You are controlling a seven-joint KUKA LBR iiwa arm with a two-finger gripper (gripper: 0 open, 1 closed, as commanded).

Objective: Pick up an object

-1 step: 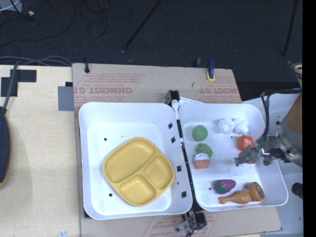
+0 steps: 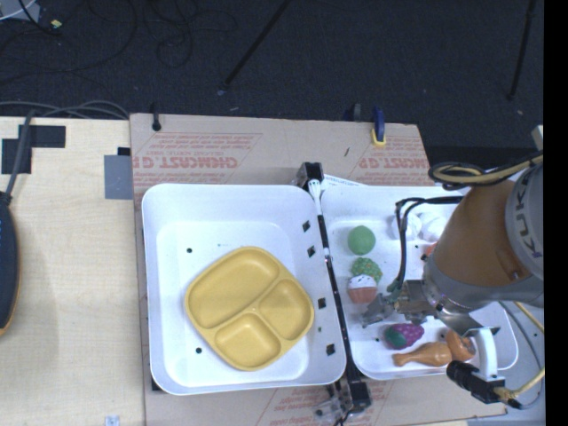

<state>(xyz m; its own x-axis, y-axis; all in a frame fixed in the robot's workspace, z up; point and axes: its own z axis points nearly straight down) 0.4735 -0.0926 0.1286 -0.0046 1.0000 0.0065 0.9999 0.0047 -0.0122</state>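
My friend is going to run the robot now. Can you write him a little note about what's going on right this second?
Tool: low in the right bin, whether it grips anything cannot be told.
Right bin: green ball, green bumpy toy, toy cupcake, purple toy, orange toy drumstick.
Left bin: yellow divided plate.
Done: no object seen lifted.
Left: pick one up.

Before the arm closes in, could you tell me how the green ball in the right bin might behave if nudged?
The green ball looks round and smooth, so it would probably roll. It sits apart from the toys below it, so little would stop it. It looks small, likely light.
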